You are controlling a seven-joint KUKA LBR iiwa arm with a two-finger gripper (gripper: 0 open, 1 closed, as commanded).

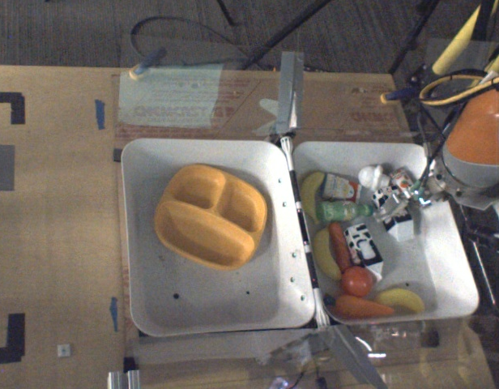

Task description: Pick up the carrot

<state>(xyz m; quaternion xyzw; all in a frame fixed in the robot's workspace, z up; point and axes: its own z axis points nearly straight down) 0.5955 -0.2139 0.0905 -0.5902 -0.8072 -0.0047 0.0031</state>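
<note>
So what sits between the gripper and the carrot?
In the camera view, a black-and-white carton and a tomato lie between the gripper and the carrot.

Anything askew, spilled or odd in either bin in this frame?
Nothing looks spilled or damaged. The orange divided tray sits skewed in the left bin, and the right bin is a loose jumble of food items, with the carrot lying flat near its front edge beside a tomato.
</note>
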